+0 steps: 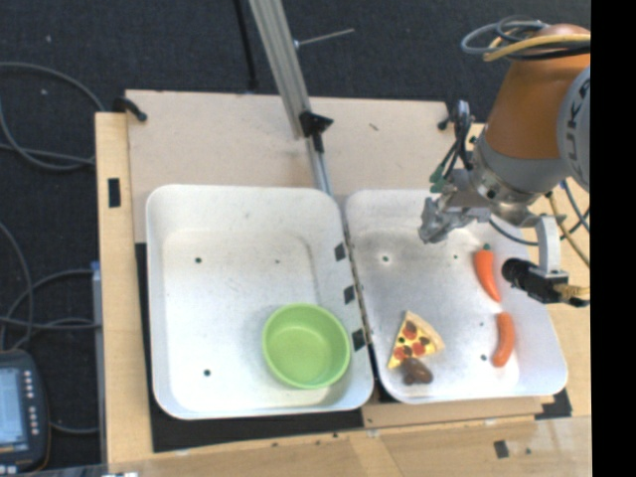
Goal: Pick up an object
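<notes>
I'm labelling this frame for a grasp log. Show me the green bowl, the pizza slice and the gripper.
Green bowl (306,345), camera view, on its inner floor.
Pizza slice (415,340), camera view, on its topped face.
Gripper (433,229), camera view, at its fingertips.

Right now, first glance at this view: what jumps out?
The bright green bowl near the front of the left bin stands out most. Next, the arm's orange band at upper right, with the gripper over the back of the right bin. That bin holds a toy pizza slice at its front and two orange sausage-like pieces along its right side.
</notes>
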Motion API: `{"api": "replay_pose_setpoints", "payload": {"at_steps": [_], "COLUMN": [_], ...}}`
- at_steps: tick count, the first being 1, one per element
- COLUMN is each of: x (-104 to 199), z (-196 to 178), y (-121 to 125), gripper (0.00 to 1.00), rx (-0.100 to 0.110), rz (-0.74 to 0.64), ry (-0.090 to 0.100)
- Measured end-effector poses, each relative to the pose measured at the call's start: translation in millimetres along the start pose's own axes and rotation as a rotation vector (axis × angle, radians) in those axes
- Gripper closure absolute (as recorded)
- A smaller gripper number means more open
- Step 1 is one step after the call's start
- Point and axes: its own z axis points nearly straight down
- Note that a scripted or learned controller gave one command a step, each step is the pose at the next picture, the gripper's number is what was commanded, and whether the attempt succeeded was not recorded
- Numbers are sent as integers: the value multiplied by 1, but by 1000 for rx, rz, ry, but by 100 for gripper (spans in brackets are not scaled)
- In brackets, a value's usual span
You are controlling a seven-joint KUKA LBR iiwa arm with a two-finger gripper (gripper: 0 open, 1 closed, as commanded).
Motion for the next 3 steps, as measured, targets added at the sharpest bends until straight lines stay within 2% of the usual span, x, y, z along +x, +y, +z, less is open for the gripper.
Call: {"api": "replay_pose_setpoints", "payload": {"at_steps": [2,3], "x": [100,151], "z": [27,17], "y": [37,56], "gripper": [100,100], "rx": [0,-1], "rz": [1,-2], "ry": [0,3]}}
